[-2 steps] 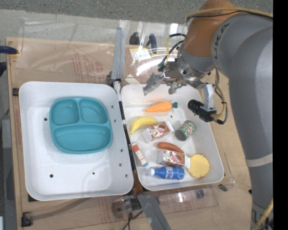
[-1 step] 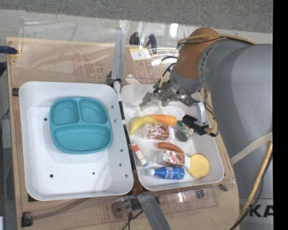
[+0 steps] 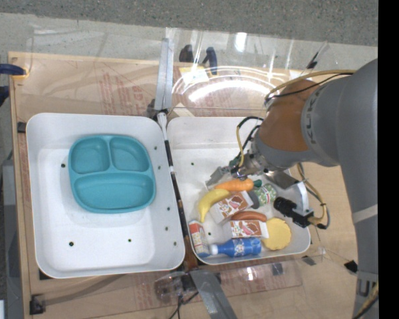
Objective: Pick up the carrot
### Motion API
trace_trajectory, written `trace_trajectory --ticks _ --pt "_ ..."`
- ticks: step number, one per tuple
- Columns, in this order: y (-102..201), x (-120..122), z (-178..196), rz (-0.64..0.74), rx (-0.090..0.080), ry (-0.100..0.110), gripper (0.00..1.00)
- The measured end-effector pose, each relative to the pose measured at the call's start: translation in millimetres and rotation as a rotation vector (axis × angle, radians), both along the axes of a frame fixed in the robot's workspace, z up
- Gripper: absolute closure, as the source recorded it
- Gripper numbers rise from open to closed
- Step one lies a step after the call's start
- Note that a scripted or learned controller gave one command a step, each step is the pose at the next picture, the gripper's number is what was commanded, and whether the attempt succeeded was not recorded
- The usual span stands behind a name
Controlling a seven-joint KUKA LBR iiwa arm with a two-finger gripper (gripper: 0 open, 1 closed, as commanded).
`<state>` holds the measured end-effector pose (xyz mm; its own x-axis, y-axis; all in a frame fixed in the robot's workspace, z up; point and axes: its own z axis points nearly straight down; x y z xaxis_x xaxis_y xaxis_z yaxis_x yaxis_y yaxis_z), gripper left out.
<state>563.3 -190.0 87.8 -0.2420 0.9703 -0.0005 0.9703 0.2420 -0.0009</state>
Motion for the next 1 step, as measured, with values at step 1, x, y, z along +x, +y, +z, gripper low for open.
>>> trace_trajectory --ticks 1 --pt "-71.7 -20.4 0.9 -0.150 -0.001 -0.002 0.00"
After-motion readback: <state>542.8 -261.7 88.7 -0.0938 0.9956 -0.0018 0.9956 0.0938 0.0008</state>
